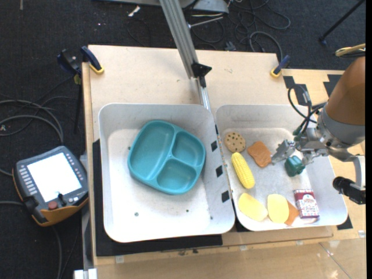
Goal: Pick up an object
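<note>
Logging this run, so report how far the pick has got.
Done: the gripper is low in the right bin, beside the small teal object. In hand: nothing visibly between its fingers. Left: grasp and lift something; the corn, cookie and red box lie on the bin floor.

Two white bins: left bin (116,156), right bin (325,214). Teal divided plate (167,156) in the left. In the right: tan cookie (234,140) dotted dark brown; yellow corn cob (243,170); orange-brown slab (260,154); two pale yellow pieces (253,207) (278,207); red-and-white patterned box (306,204); small teal-green item (294,165). Grey arm (343,127) with orange band (351,92). Light tan bench (145,74), yellow corner clamps (96,69).
</note>
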Motion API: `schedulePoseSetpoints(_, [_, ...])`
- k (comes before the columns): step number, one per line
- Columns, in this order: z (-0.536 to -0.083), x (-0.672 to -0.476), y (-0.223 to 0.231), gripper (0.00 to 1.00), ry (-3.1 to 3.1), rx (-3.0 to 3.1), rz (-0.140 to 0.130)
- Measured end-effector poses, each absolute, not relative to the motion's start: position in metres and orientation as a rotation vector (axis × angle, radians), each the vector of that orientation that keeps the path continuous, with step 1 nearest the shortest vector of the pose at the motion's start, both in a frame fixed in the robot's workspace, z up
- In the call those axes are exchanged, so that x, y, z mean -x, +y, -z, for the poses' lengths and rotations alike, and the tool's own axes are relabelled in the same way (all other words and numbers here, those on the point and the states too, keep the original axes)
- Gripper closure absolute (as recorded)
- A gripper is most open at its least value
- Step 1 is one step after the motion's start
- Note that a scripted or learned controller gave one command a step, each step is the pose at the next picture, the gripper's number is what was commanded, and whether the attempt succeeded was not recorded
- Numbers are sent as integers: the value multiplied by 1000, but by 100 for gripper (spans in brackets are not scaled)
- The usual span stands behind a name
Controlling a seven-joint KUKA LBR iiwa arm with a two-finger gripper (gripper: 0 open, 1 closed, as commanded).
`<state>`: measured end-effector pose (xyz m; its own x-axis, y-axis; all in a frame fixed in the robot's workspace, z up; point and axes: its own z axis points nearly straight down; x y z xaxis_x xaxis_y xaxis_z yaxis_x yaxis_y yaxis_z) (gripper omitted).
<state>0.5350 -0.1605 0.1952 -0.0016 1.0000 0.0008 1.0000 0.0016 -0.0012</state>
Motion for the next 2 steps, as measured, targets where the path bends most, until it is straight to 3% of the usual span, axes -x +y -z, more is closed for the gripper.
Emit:
schedulePoseSetpoints(1, [-195,-535,-161,0,-2222,2220,0])
schedulePoseSetpoints(2, [-152,-537,-158,0,-2220,2218,-4])
